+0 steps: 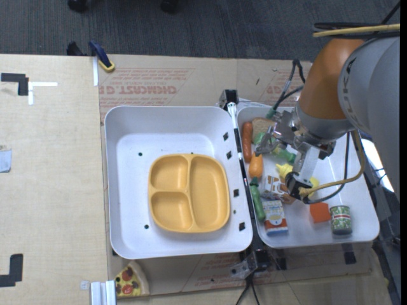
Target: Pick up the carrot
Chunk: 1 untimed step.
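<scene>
Camera view looks down on the fingers (266, 143), low in the right bin (305, 232) among a crowd of toy food near its left wall. Their tips are lost against green and grey clutter, so I cannot tell how far apart they stand or whether anything sits between them. The carrot (255, 166), as I read it, is the short orange piece just below the fingers in the view, close to them but apparently not in their hold. A longer red piece (246, 143) lies just left of the fingers along the wall. A yellow piece (284, 170) sits to their lower right, and a green stick (256, 199) lies further down past the carrot. The step in hand looks like the final approach. To do it well, the fingers should shift a little toward the carrot's orange body, straddle it across its narrow width, and go fully down before closing. With the wall and the red piece so near, one tip could land on a neighbour, so centring matters more than speed. The lift should then go straight up.
</scene>
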### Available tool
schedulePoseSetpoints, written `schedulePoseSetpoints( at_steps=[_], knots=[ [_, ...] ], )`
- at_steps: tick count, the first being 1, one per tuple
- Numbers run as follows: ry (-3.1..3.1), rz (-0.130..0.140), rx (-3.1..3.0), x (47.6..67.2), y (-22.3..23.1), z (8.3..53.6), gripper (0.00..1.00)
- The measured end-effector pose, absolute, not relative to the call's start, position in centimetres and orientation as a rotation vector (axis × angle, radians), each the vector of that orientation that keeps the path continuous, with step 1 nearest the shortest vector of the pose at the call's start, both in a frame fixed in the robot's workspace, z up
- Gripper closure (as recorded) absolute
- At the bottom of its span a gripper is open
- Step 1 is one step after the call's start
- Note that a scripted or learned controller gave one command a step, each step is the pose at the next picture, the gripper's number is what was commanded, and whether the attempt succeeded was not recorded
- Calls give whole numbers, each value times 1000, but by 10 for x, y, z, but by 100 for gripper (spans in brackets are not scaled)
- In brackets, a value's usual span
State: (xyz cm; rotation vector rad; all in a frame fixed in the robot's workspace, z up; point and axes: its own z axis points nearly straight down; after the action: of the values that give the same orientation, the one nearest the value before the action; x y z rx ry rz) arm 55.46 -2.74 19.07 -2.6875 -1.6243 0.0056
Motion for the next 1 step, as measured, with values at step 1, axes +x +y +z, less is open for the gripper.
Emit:
schedulePoseSetpoints(
  at_steps=[1],
  knots=[
    [-1624, 6, -2688, 555, -27, 191, 0]
  ],
)
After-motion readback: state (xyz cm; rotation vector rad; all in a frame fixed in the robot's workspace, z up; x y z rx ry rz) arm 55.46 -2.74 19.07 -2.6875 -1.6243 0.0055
